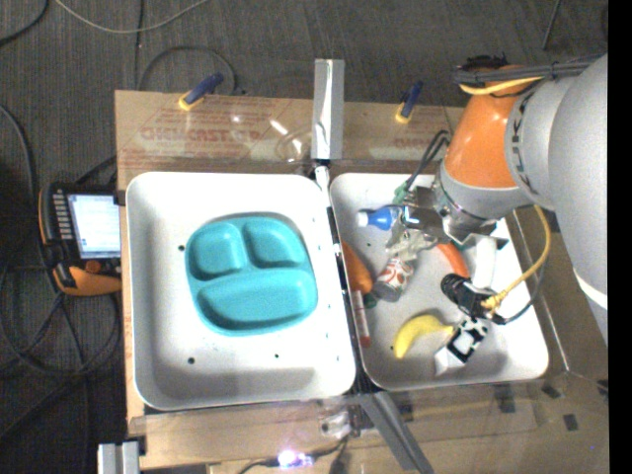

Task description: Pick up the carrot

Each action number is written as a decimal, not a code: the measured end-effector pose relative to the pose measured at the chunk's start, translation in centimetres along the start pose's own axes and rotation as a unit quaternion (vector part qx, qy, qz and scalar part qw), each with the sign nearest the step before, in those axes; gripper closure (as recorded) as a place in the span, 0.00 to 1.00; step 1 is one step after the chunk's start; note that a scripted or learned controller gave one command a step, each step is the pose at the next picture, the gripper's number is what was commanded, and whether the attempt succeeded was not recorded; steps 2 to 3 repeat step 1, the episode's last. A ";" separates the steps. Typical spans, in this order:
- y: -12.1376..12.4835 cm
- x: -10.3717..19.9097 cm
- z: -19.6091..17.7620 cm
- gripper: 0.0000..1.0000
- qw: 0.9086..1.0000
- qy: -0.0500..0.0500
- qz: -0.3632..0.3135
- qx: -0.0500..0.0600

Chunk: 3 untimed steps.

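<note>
The carrot (pixel 357 270) is an orange tapered piece lying along the left wall of the right bin (pixel 533 358), its tip pointing to the front. My gripper (pixel 412 237) hangs over the middle of that bin, to the right of the carrot and apart from it. It is just above a red and white can (pixel 392 277). The wrist hides how its jaws stand.
A yellow banana (pixel 419 332) lies at the front of the right bin. A blue-capped bottle (pixel 378 218) lies at its back left. A second orange piece (pixel 453 258) sits under the wrist. The left bin (pixel 158 363) holds a teal divided tray (pixel 253 275).
</note>
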<state>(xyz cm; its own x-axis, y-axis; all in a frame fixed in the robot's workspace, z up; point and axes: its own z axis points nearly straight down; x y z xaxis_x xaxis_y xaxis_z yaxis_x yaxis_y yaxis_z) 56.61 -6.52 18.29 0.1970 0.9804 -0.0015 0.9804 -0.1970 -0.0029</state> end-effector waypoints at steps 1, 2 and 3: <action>-7.9 2.2 -2.2 1.00 0.999 0.000 0.047 0.001; -7.9 2.2 -2.2 1.00 0.999 0.000 0.047 0.001; -7.9 2.2 -2.2 1.00 0.999 0.000 0.047 0.001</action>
